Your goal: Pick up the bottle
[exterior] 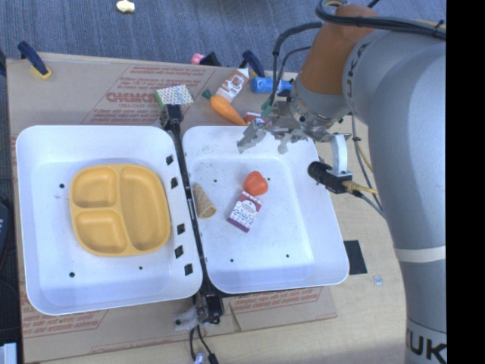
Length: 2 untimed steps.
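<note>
A small white bottle (232, 86) with a brown label lies on the cardboard behind the bins, just past the far edge of the right bin (322, 233). My gripper (267, 141) hovers over the far edge of that bin, a short way to the front right of the bottle. Its fingers (248, 138) are spread, it stands open, and nothing is between them. The orange-banded wrist rises behind it at the upper right.
An orange carrot (226, 110) lies between the bottle and the gripper, and a blue item (261, 84) sits to the bottle's right. The right bin holds a red fruit (255, 182), a small carton (245, 211) and a cone (203, 200). A yellow divided plate (120, 208) sits in the left bin (34, 279).
</note>
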Available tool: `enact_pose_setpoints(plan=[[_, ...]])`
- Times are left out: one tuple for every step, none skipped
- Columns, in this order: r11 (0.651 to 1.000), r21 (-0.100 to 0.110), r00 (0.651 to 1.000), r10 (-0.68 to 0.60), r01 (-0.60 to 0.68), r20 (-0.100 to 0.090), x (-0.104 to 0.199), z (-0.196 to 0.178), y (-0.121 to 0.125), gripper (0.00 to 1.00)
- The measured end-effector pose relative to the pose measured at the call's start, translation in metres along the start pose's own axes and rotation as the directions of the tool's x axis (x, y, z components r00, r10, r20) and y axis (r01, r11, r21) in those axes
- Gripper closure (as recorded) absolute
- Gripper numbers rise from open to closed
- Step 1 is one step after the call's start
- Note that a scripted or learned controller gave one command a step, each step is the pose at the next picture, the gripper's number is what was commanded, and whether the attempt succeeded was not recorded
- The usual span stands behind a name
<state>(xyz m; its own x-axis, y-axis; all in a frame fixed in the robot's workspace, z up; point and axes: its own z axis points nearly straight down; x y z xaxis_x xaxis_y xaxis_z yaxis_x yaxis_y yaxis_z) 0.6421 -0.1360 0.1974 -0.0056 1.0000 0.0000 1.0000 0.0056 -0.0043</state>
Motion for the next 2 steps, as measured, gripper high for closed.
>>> enact_pose_setpoints(plan=[[1.0,0.002,1.0,-0.005,0.005,-0.001,0.001,-0.01,0.0,1.0],[0.974,0.003,0.974,0.226,-0.226,-0.001,0.042,0.075,-0.019,1.0]])
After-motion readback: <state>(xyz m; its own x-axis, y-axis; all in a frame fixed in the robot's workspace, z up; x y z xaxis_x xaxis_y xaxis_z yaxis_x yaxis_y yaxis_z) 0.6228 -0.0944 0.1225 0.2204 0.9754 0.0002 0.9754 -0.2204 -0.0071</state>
